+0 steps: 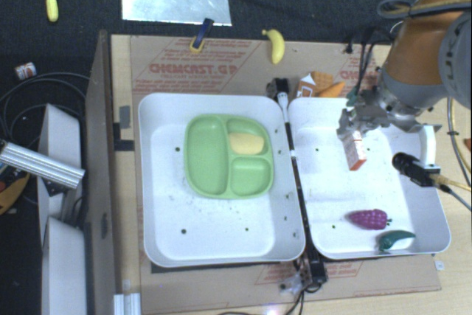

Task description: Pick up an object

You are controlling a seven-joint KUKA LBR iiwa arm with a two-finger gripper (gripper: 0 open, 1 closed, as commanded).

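My gripper (352,126) is low over the back part of the right bin (324,188). A small white and orange-red carton (355,153) lies or hangs directly under it, its upper end right at the gripper; whether it is gripped I cannot tell. Nearer the front of the same bin lie a purple bunch of grapes (367,218) and a teal-green piece (395,239) in the front right corner.
The left bin (166,217) holds a green divided plate (227,156) with a pale yellow item (247,143) in its back right compartment. A yellow banana (276,46) and an orange and white packet (321,86) lie on the cardboard behind the bins.
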